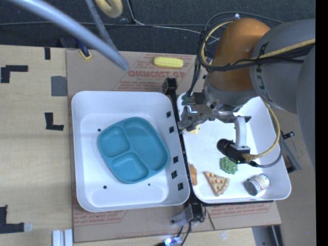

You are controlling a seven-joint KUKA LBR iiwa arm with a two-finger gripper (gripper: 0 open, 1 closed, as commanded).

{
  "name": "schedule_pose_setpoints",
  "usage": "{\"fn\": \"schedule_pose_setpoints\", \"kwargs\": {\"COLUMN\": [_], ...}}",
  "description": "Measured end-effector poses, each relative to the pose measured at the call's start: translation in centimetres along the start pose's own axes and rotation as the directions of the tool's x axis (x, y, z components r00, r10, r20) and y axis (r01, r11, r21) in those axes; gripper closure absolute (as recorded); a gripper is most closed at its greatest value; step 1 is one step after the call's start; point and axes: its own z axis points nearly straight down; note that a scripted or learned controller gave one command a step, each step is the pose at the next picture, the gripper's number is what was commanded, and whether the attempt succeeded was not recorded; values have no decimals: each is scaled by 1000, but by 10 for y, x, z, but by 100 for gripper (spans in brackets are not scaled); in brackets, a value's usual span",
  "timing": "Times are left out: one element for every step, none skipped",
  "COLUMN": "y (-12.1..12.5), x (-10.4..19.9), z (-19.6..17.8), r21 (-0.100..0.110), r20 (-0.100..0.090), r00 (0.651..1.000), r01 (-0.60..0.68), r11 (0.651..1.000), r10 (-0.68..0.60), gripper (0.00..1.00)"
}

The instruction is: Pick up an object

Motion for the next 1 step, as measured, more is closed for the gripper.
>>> {"fn": "schedule_pose_setpoints", "kwargs": {"y": [-20], "x": [51], "z": [2], "r21": [1], "r20": [1], "r00": [1000], "r01": [0], "r11": [1000], "r10": [0], "gripper": [100]}}
